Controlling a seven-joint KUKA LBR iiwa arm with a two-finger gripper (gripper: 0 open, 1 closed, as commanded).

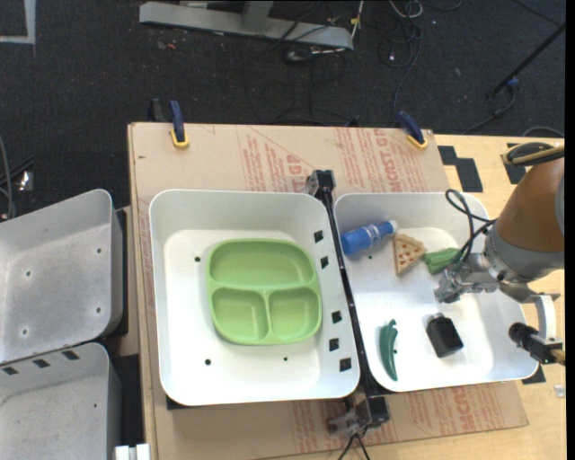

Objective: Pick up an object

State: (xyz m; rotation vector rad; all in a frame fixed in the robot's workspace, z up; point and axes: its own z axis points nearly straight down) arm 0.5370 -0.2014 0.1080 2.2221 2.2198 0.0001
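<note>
two white bins (171,234) sat on cardboard-topped bench (243,148) over dark carpet (81,63); gripper (454,287) hung low in right bin, finger state impossible to tell.

Dark speckled carpet floor (81,81) all around, strewn with black cables (404,36). Pale metal frame (243,18) lying at the far edge, perhaps a stand base. Brown cardboard sheet (243,153) covering the bench, clamped by yellow clips (180,135).
</note>
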